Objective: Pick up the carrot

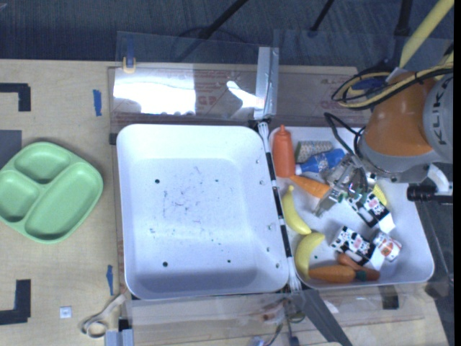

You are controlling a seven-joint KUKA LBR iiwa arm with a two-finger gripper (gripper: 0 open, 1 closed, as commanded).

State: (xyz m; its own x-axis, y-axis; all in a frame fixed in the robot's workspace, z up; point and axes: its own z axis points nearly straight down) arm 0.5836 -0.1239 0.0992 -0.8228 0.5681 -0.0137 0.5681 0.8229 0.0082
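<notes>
your pincer [333, 194] sits just right of the carrot [310, 187] (long axis left-right, slightly tilted); whether it's clenched, you cannot tell.

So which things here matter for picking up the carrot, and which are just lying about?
For the job: carrot; gripper just beside it; right bin, which holds it.

Lying about: orange bottle; bananas; blue packet; cow-patterned cartons; another orange piece at the front wall; left bin; green divided plate.
</notes>
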